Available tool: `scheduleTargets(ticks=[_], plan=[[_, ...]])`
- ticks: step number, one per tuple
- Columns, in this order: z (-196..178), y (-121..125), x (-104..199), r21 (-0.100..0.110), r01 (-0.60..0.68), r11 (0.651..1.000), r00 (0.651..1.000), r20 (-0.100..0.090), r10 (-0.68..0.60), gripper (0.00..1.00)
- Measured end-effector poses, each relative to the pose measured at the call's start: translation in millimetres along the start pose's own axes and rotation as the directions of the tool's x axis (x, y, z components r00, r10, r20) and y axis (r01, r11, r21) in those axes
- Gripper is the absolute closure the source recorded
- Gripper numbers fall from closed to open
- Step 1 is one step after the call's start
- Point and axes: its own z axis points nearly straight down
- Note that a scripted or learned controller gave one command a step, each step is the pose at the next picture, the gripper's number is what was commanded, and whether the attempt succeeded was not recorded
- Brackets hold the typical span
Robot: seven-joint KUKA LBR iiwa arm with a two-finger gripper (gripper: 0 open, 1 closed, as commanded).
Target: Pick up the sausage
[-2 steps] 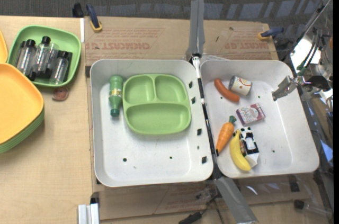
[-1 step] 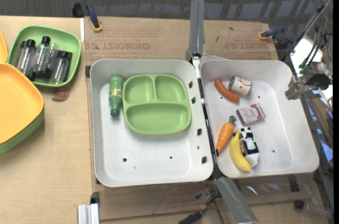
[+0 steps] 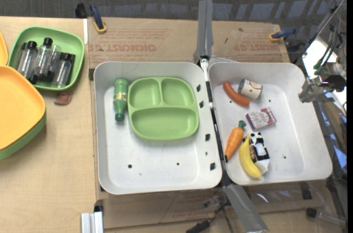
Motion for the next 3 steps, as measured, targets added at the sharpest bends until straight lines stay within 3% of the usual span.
scheduleTargets(ticks=[1,2,3], plan=[[-25,20,8,-0.005,-0.132,0.991,0.991,0.0,0.132,1.0],[-82,86,-19,-0.006,-0.055,0.998,0.998,0.001,0.055,1.0],[-90,120,-19,-0.005,-0.147,0.989,0.989,0.0,0.147,1.0]])
